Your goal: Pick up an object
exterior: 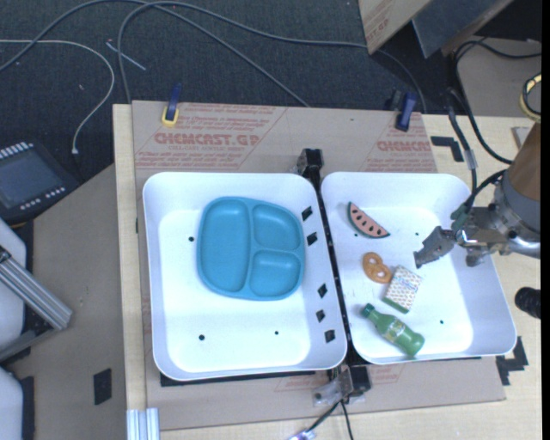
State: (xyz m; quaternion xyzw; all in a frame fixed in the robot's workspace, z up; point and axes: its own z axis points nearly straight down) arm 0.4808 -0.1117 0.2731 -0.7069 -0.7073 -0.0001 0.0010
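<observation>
Lying nearest in the right white bin [490,331]: a green plastic bottle [393,330], then a speckled square packet [403,288], a pretzel-shaped brown toy [375,267] and a watermelon slice [368,220]. My gripper [436,246] hovers beside them; its grip I cannot tell.

The arm [521,193] runs off the right edge, so only its wrist end shows. The gripper [440,244] is small and dark against the right bin [447,193]; finger spacing cannot be read. The print on the small patterned packet [403,288] is too fine to make out. The cardboard box [387,19] is cut by the top edge.
</observation>
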